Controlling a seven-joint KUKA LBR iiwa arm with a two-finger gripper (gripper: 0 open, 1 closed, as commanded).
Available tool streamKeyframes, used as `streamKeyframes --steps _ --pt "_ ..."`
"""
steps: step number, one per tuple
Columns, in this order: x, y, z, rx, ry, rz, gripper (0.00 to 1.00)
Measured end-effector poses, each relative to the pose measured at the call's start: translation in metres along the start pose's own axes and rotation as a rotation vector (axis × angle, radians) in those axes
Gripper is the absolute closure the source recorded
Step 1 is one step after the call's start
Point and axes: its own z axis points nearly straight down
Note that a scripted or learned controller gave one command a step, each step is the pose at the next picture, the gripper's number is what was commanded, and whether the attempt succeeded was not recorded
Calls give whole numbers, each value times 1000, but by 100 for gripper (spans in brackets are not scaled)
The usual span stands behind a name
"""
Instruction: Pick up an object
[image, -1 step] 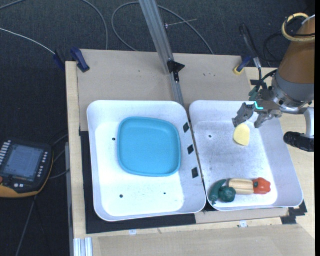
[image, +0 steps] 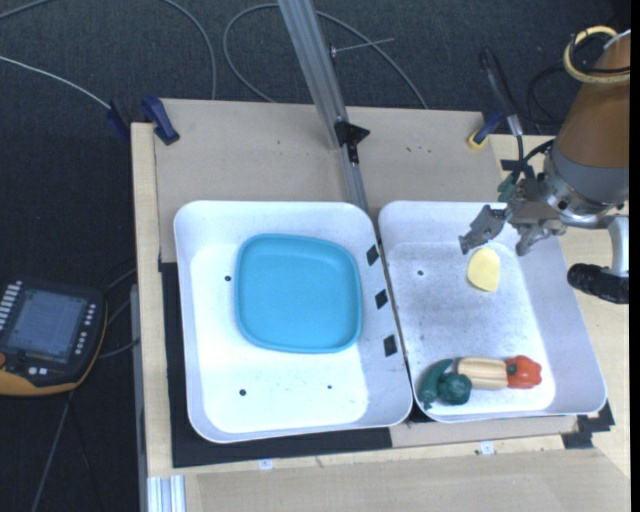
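Across the pale wooden bench (image: 250, 130), two shallow white bins are sitting side by side, and I am looking down on them at a slant. Filling most of the left bin (image: 200, 300) is a square blue plastic plate with rounded corners (image: 298, 292), lying flat. Reaching in from the right is the grey arm with its orange band (image: 598, 95), its wrist hanging over the far right corner of the right bin (image: 560, 320) and its tool pointing down and towards the bin's middle.

The two-finger gripper (image: 503, 233) is hovering just above the bin floor with its dark fingers spread apart, one finger (image: 478, 232) stretching left, the other sitting nearer the wrist. Nothing is lying between them; the gripper is released and gripping nothing.

Just beside and a little nearer than the gripper, a small pale yellow rounded object (image: 484, 269) is resting on the speckled bin floor, close under the left finger; whether they are touching, I cannot tell.

Along the near edge of the same bin, three small things are lying in a row, seemingly touching: a tan bread-roll-shaped piece (image: 482, 372) in the middle, a dark green lumpy piece (image: 445, 385) at its left end, and a small red piece (image: 523, 371) at its right end.
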Motion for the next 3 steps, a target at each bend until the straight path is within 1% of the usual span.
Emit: streamKeyframes --steps 1,2,3 --pt "8 0 60 5 1 -1 0" --pt "0 -4 106 4 0 0 0" --pt "0 -5 152 4 1 0 0"
